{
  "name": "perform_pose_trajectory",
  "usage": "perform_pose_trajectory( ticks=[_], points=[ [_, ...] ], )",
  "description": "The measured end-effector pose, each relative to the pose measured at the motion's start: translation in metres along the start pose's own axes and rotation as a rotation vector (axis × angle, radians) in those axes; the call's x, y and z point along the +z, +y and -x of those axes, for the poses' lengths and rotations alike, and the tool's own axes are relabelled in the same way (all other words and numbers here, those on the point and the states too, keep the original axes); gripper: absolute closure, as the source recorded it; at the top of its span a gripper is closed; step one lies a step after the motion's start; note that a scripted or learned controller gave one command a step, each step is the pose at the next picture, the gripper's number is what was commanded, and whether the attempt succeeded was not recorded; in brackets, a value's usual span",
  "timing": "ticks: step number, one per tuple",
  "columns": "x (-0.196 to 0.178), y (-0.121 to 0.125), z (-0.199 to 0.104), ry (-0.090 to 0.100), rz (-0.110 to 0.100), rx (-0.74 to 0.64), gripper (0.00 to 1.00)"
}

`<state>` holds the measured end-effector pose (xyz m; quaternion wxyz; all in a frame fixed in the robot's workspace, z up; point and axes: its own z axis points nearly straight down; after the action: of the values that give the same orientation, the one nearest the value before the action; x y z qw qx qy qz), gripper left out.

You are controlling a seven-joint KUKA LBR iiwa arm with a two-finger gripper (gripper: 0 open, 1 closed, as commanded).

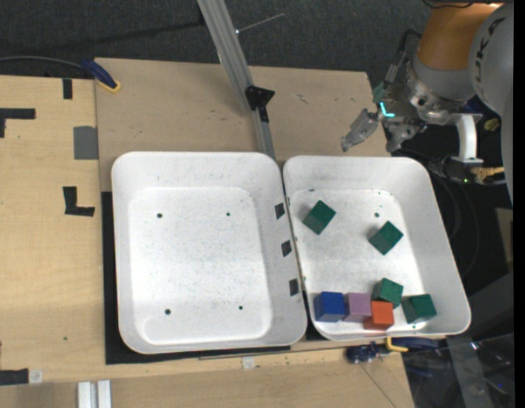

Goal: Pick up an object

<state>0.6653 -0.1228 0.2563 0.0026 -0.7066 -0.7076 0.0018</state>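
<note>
end effector hangs above the right white bin's far rim, can't tell its state. i'd drop straight onto the lone green cube, away from that corner cluster.

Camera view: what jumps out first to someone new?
The coloured blocks in the right bin: a blue block, purple block, orange block and two green ones huddle along its near edge, with two more green blocks apart in the middle. Next, the arm's orange band at the top right, with the gripper hanging over the bench just beyond that bin's far rim.
</note>
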Motion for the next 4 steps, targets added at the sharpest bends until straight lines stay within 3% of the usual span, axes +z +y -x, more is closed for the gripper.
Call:
perform_pose_trajectory(
  ticks=[1,3,4],
  points=[
    [-0.003,0.001,0.000,-0.002,0.004,-0.001,0.00],
    [0.089,0.003,-0.004,-0.002,0.000,0.000,0.00],
    [0.152,0.007,-0.007,-0.001,-0.002,-0.001,0.00]
  ],
)
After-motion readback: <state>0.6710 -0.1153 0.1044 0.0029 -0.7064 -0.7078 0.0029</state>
